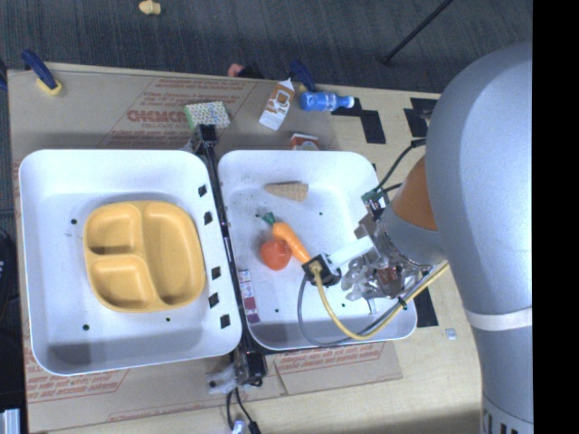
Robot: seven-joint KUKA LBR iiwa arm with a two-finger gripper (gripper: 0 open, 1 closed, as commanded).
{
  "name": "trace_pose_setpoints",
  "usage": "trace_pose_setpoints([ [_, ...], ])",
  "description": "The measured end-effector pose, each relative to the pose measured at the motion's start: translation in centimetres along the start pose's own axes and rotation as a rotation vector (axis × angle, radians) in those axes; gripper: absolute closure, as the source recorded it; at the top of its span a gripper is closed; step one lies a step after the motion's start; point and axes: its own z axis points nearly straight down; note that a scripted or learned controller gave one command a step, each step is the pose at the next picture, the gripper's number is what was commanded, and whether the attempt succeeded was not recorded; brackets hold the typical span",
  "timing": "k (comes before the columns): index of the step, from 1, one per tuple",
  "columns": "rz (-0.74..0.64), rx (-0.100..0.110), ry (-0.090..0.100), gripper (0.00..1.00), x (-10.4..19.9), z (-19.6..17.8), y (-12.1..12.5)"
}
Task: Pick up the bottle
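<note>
Where the desk (425, 378) shows past the bins, we record brown cardboard (136, 107) printed in red. The lettering is too blurred for us to read.

1. Bottle (324, 102): blue, lying on its side on the desk behind the right bin (339, 211), outside both bins and well apart from the gripper (380, 278). No label is legible.
2. Small carton (277, 107): white and brown, just left of the bottle. Its print is unreadable.
3. Small box (305, 140): at the right bin's far rim, too small to make out further.
4. Green patterned block (206, 113): on the cardboard, near the bins' shared far corner.
5. Left bin (45, 242): holds a yellow divided plate (143, 254).
6. Right bin: holds a carrot (291, 240) touching a round orange-red thing (276, 255), and a tan wedge (287, 190) farther back.
7. Sticker (247, 298): on the right bin's left wall, red and white, text not legible.
8. Gripper: low over the right bin's near right corner. We cannot tell whether its jaws are released or clenched, and we see nothing between them.
9. Arm (488, 152): grey, hiding the right bin's right rim and the desk beyond.
</note>
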Motion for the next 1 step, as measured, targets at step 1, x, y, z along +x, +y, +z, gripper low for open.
trace_pose_setpoints([
  [1, -0.008, 0.006, -0.003, 1.0, 0.02, -0.96, -0.09],
])
